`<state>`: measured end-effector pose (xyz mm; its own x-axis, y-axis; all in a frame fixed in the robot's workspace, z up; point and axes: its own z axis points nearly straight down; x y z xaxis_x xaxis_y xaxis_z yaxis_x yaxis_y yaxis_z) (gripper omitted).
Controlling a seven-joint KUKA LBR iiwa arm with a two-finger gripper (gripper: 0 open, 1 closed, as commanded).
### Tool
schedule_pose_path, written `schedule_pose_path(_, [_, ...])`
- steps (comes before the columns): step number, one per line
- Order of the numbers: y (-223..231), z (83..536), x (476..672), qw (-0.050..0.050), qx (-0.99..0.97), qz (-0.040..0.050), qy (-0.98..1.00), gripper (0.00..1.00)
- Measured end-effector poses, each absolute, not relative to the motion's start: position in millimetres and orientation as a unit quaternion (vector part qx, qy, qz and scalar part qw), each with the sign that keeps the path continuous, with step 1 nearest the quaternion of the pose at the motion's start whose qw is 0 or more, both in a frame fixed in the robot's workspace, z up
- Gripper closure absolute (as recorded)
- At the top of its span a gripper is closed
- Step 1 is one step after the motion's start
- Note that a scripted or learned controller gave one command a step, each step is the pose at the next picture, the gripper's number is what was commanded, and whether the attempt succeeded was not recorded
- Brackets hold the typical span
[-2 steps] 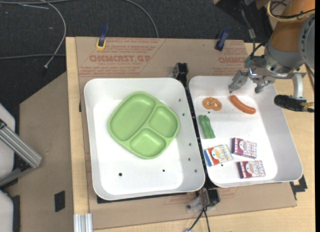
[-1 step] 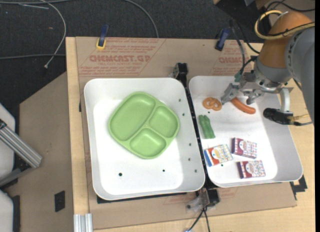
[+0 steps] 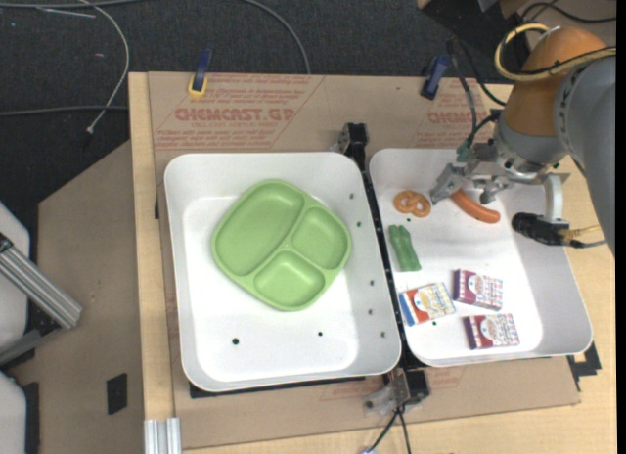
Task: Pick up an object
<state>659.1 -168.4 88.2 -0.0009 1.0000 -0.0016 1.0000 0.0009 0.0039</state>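
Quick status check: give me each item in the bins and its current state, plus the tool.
green divided plate: flat in left bin, nothing on it
pretzel: loose, right bin
hot dog: lying under the tool, not lifted
green strip: flat by the divider
three small packets: flat, right bin
tool: low over hot dog

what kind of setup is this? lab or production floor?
Probably a lab test bench: two white bins on a cardboard sheet clamped down, loose cables on carpet, toy food like a hot dog.

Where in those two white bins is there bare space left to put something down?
Left bin: bare floor in front of the green plate. Right bin: a bare strip between the hot dog and the cards. It is crowded around the gripper and pretzel.
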Motion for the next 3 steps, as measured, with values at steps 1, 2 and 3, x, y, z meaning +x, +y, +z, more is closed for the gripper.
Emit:
schedule_pose_path(1, [-167.5, 97.9, 658.8, 0.001, 0.706, 0.0008, 0.708, 1.0])
schedule_pose_path(2, [-167.2, 141.6, 659.4, 0.002, 0.707, 0.0013, 0.707, 1.0])
schedule_pose_path(3, [-164.5, 187.0, 665.4, 0.002, 0.707, 0.0017, 0.708, 1.0])
